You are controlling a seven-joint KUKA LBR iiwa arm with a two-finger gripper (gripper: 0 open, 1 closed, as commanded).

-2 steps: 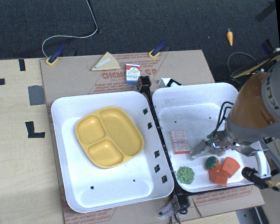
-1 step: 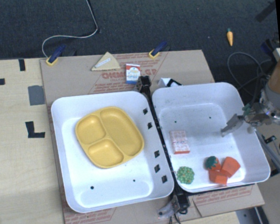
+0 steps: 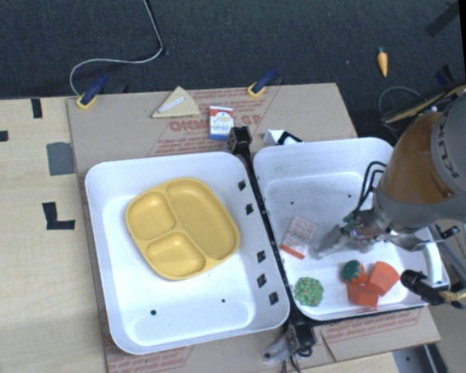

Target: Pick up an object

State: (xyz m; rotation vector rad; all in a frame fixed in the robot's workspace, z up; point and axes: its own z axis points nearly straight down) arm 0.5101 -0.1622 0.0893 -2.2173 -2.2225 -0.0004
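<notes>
Camera view: several small objects lie in the right bin [image 3: 321,160] — a clear packet [image 3: 298,234], a green ball [image 3: 308,290] and orange blocks [image 3: 374,282]. Above them hangs the gripper [image 3: 338,238]; whether its jaws are apart I cannot tell. A yellow tray [image 3: 181,227] sits in the left bin [image 3: 110,236].
</notes>
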